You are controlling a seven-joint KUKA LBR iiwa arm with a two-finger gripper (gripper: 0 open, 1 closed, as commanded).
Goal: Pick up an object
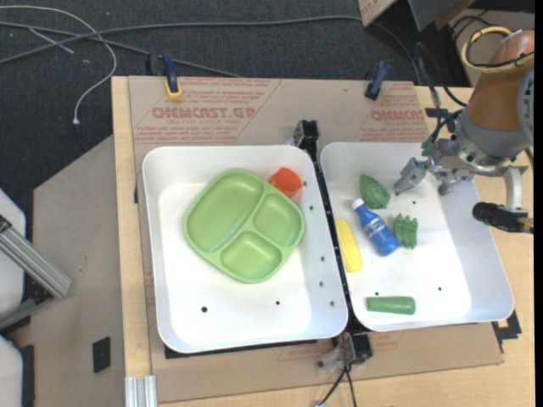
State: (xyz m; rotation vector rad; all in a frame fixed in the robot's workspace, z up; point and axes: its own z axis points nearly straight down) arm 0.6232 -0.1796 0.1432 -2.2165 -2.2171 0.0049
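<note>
Gripper (427, 176) spread wide, nothing held, above right bin (484, 253); risks closing beside green toy (374, 191), missing it.

I'm watching the left white bin (154, 227) and the right white bin (479, 265) sitting side by side on a printed cardboard sheet (254, 113) that is covering the counter. A yellow-handled blue clamp (172, 79) is gripping the sheet's far edge near the left corner, and a second blue clamp (377, 80) is gripping it further right. White cables (95, 42) are trailing over dark carpet (254, 15) beyond.

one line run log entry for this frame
stage: approach | end effector: open, holding nothing, above right bin rear | nearest: green lump | also: blue bottle, yellow corn | left bin: green tray
</note>
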